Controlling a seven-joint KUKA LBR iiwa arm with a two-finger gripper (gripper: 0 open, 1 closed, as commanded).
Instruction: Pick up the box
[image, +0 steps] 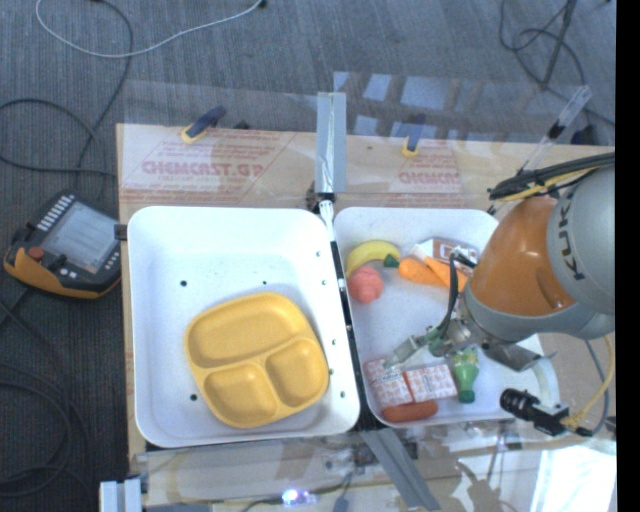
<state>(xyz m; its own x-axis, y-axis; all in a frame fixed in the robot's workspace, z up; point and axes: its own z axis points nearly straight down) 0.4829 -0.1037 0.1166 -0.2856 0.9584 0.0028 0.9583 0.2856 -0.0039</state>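
Note:
A flat box (411, 382) with a red and white pattern lies near the front of the right bin (400, 310). My gripper (432, 343) hangs just above and behind the box, at its right end, under the orange-banded wrist (515, 270). From this angle I cannot make out anything held in it. A second small white and red box (452, 250) sits at the back of the bin, partly hidden by the arm.
The right bin also holds a banana (371, 254), a pink round fruit (366, 284), a carrot (424, 270), a green bottle (466, 378) beside the box and a red sausage (408, 411) in front of it. A yellow divided plate (257, 356) lies in the left bin (160, 300).

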